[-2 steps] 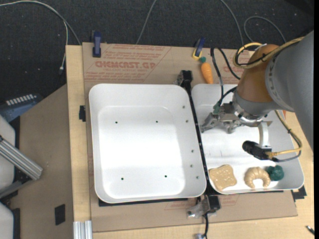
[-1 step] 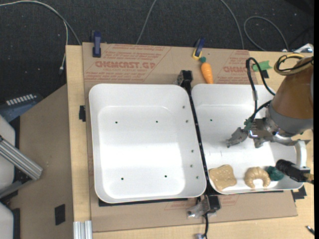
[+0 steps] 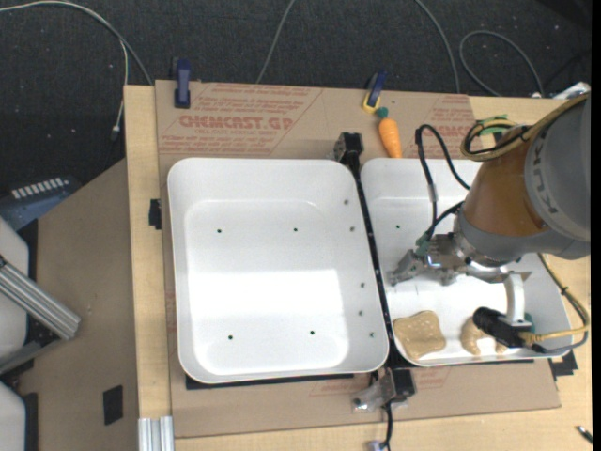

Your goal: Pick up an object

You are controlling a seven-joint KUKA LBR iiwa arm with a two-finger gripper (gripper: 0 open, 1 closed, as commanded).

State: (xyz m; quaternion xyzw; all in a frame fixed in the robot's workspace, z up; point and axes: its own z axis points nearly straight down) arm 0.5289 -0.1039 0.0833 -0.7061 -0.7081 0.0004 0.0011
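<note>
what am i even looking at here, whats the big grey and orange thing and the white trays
You are looking down at a slant from one fixed camera above a workbench. The big grey and orange thing is a robot arm that reaches in from the right of the picture. At its end is a two-finger gripper, a kind of metal hand, hanging over the right bin. The two white trays are shallow bins side by side; the left bin is the larger looking one. In the right bin, near its front edge, lie a tan bread-like piece and another pale item partly under a black part of the arm. A small orange carrot-like toy lies on the cardboard behind the bins. I see nothing held.
</note>
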